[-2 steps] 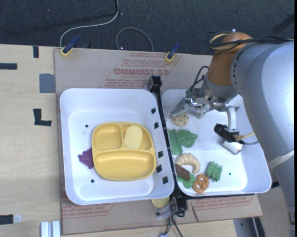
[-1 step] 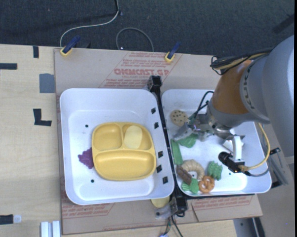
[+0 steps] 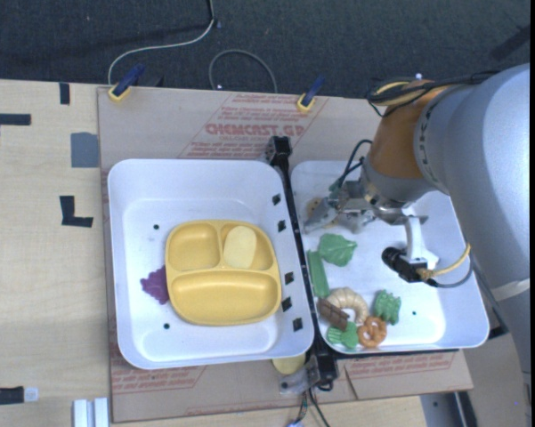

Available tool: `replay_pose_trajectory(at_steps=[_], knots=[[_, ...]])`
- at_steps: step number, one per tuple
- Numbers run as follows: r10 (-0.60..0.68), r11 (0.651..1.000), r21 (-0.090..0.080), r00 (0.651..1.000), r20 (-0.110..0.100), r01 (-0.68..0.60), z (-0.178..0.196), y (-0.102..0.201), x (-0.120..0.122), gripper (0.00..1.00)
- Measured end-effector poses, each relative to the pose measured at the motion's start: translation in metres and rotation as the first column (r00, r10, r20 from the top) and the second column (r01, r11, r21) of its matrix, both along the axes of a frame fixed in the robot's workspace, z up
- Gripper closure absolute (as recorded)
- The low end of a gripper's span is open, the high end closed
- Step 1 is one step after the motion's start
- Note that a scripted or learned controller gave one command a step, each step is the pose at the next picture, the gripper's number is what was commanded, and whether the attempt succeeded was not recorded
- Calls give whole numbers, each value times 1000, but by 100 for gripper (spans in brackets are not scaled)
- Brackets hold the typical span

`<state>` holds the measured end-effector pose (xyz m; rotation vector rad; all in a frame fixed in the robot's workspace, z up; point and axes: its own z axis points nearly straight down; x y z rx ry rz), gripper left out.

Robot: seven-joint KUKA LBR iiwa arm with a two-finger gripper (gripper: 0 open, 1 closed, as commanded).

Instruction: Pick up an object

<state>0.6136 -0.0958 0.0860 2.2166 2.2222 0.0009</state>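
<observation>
Green leaf toy (image 3: 337, 249) lies just below your claw (image 3: 338, 210), likely the target. Claw state: cannot tell. Yellow tray (image 3: 221, 271) sits left of it.

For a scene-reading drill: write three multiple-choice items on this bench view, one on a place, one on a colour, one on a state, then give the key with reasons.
1. Where does the yellow divided plate lie?
A. In the left bin
B. In the right bin
C. On the bare bench

2. What colour is the small item by the plate's left edge?
A. Red
B. Purple
C. White

3. How does the gripper stand?
A. Parked outside both bins
B. Low in the right bin's upper left part
C. Over the yellow plate

Key: 1 A, the plate rests inside the left bin. 2 B, the item shows purple against the white floor. 3 B, the gripper is within the right bin, above the green leaf piece.
</observation>
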Motion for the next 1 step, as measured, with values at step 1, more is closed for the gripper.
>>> replay_pose_trajectory(at_steps=[1], knots=[[-2,1000,-1,1000,5,2,1,-6,-44,0]])
